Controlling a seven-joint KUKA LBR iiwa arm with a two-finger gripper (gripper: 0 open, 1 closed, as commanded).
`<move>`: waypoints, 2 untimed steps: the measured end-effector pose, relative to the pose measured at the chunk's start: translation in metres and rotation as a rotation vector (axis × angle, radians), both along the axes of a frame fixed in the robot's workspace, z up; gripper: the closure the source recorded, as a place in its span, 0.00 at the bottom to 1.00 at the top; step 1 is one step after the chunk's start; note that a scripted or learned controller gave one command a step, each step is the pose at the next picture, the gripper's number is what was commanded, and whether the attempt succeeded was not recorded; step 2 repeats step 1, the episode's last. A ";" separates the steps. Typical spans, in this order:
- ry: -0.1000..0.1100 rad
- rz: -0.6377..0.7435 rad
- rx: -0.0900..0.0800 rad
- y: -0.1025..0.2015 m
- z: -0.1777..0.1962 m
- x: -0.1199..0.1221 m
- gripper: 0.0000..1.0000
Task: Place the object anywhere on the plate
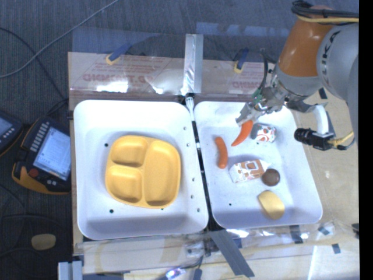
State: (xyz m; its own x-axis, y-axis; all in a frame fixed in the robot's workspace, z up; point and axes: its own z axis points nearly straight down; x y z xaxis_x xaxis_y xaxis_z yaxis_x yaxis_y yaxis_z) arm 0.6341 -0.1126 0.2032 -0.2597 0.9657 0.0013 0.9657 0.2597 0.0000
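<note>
Yellow plastic dominates the left white bin (87, 214), where a sectioned yellow plate (143, 171) with three compartments is seen lying flat on the floor of the bin, nearer its front than its back. In the right white bin (303, 209), a rounded pale-yellow object (271, 204) is seen nearest the front rim, with a small dark-brown ball (271, 177) just behind it and a white carton with orange print (249, 171) lying beside the ball, on its left. Further back, an orange-red sausage-shaped object (221, 151) is laid lengthwise, close to the wall shared with the left bin. Behind the carton, a second small white packet with red markings (265, 134) is seen near the right wall. An orange carrot-shaped object (243, 133) is gripped at its upper end between the fingers of the two-finger gripper (252, 114), its tapered tip hanging down at a slant over the back half of the right bin, well apart from the plate. The grey arm with its orange band (306, 45) is seen reaching in from the right. Beyond the bins, a brown cardboard panel (116, 74) under clear film and blue clips (116, 53) are visible, and a handheld control pendant (44, 153) is left on the dark carpet (58, 10) beside the bench.
</note>
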 end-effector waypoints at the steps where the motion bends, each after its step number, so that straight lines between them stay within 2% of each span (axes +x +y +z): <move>1: 0.000 0.000 0.000 0.000 0.000 0.000 0.00; 2: 0.000 0.000 0.000 0.000 0.000 0.000 0.00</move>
